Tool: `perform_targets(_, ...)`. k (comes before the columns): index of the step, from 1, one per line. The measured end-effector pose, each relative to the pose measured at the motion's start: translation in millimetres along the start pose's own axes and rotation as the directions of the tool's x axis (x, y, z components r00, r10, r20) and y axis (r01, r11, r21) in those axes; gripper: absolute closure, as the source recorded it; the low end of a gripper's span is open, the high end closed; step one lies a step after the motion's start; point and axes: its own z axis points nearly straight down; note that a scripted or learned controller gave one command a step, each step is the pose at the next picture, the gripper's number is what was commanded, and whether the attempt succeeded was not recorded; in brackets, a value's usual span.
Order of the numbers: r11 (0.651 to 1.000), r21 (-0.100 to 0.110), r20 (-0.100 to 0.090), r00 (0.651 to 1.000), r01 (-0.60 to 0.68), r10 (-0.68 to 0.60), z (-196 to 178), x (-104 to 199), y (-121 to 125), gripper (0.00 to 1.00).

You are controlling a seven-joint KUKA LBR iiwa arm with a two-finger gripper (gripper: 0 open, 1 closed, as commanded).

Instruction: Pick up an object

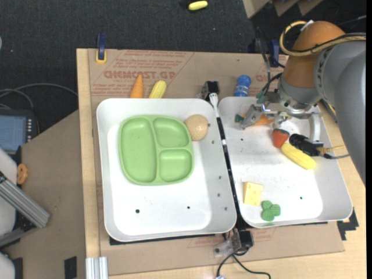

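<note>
I'm working over the right bin (331, 205), with the left bin (110, 156) beside it carrying a green divided tray (156, 150) and a tan ball (197, 127) at the tray's upper right corner. My arm (325, 57) reaches in from the right and the gripper (263, 113) sits low over the far left corner of the right bin. The nearest candidates are an orange piece (264, 121) just under the gripper and a red piece (281, 137) a little nearer to me, with a yellow corn cob (299, 156) beside that; a cheese wedge (253, 193) and a green broccoli (269, 211) lie well apart toward the near edge. To do this step well, I judge I should centre on a single item, keep off the bin wall close by, and come straight down so that the red piece isn't nudged. As for the hand, its metal parts blur together against the clutter, so I cannot tell how far it is spread or whether it grips or even touches the orange piece.
</note>
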Motion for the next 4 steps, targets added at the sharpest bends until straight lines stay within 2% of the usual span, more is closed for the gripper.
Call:
perform_targets(1,1.000,-0.016,-0.002,1.000,-0.012,0.012,-1.9,-93.9,-45.0,0.00)
perform_targets(2,1.000,-0.019,-0.008,1.000,-0.002,0.001,-2.0,-92.7,-63.2,0.00)
perform_targets(3,1.000,-0.017,-0.007,1.000,-0.001,0.001,-1.1,-92.7,-97.0,0.00)
perform_targets(4,1.000,-0.018,-0.006,1.000,0.000,0.000,-0.8,-92.6,-105.4,0.00)
